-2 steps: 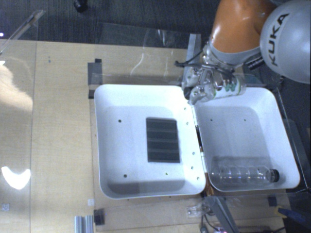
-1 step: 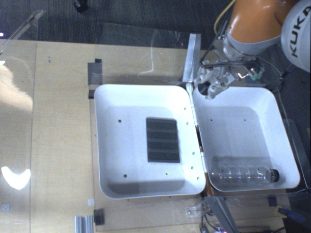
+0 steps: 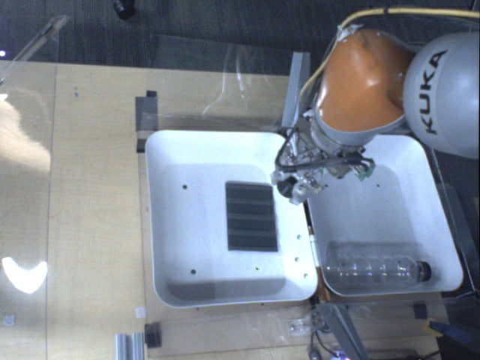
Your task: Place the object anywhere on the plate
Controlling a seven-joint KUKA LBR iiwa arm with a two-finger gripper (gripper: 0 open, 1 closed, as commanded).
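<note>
We note a clear plastic bottle (image 3: 379, 268) with a dark cap lying on its side in the right bin (image 3: 420, 163), near its front wall. The dark ribbed plate (image 3: 251, 216) sits flat in the left bin (image 3: 180, 163). The gripper (image 3: 300, 186) hangs over the bins' shared edge; we cannot tell its finger state.

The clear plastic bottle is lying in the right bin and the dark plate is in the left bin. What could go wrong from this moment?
1. The clear bottle lies on its side against the right bin's near wall; it may roll, and the wall leaves the claw little room.
2. The claw hangs over the divide between the bins, far from the bottle, so it could clip a rim.
3. The dark plate is flat and ribbed; a round bottle may roll off.
</note>
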